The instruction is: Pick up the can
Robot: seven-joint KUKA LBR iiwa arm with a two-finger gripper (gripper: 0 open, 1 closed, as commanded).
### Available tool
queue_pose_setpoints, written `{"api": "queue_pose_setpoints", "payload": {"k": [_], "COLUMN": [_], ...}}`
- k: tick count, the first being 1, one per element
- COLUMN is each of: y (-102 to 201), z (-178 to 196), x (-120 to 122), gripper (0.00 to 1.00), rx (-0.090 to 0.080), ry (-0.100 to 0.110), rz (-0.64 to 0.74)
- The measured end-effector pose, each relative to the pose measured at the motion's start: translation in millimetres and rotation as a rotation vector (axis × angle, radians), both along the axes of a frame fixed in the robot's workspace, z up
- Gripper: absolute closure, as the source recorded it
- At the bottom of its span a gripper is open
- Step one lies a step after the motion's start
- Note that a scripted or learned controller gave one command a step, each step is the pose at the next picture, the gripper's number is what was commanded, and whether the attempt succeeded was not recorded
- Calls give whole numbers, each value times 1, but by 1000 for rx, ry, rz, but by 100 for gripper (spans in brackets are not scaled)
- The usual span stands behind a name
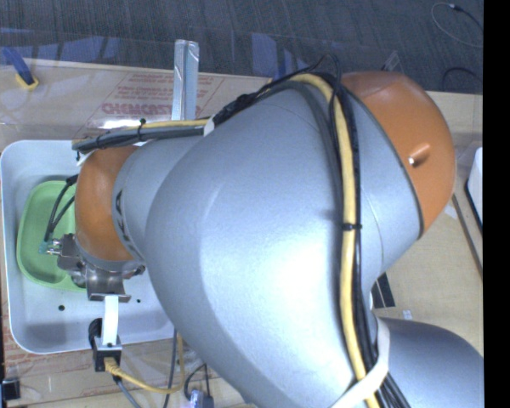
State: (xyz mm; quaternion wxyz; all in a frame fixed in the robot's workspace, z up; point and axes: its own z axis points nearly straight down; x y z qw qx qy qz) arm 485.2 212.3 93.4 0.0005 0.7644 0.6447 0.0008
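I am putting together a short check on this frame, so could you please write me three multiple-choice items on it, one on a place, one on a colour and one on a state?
1. Where does the green object lie?
A. In the white bin at the view's left
B. On the floor beyond the bench
C. On top of the arm

2. What colour is the cable that runs along the arm?
A. Blue
B. Yellow
C. Red

3. How does the arm stand?
A. Parked clear of the bench
B. Reaching over the left bin
C. Lying flat on the floor

Answers: 1 A, it sits within the bin's white walls; 2 B, the cable is yellow; 3 B, the wrist hangs above that bin.
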Motion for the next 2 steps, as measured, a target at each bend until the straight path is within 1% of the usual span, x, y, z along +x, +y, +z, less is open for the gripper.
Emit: {"api": "queue_pose_setpoints", "payload": {"k": [2], "y": [0], "z": [17], "x": [-1], "gripper": [100], "rx": [-2], "ry": [7], "rz": [8]}}
